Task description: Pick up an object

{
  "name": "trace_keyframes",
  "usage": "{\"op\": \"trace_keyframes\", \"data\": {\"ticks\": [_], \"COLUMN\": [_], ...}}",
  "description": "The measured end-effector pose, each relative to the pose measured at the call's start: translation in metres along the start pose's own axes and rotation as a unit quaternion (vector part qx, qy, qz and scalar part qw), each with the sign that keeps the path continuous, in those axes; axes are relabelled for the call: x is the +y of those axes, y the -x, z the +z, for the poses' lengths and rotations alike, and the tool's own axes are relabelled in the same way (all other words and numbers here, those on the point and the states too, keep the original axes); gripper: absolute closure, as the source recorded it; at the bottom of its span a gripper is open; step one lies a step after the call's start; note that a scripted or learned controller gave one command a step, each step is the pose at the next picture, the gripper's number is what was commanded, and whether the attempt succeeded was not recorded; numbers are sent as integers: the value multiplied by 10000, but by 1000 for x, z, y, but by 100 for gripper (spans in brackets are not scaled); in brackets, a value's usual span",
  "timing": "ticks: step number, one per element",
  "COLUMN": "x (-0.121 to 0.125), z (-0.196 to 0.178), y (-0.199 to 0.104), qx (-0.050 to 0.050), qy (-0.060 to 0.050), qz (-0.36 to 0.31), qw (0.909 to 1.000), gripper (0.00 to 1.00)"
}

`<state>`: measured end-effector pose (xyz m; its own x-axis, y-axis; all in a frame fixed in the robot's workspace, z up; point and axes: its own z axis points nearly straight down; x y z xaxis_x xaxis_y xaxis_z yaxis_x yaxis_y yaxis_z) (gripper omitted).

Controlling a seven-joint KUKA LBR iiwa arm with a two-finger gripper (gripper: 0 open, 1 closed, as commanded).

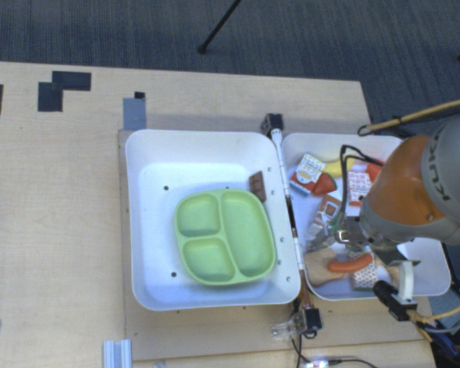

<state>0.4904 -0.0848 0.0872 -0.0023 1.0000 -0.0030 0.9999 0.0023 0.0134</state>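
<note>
Arm down over the right bin, going for a pick.

Left bin has a green tray w/ a small brown piece by its top rim. Right bin is packed w/ small stuff; gripper sits low just above the red sausage (can't tell if it's apart or together). Risk: crowding, so it may nudge neighbours or close on nothing.
</note>
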Motion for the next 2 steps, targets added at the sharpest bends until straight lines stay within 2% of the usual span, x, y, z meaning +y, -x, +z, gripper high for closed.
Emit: {"op": "trace_keyframes", "data": {"ticks": [1, 2], "x": [2, 2], "z": [-11, -11], "y": [0, 0], "qx": [0, 0], "qy": [23, 21], "qz": [-2, -4], "qw": [10000, 10000], "gripper": [100, 0]}}
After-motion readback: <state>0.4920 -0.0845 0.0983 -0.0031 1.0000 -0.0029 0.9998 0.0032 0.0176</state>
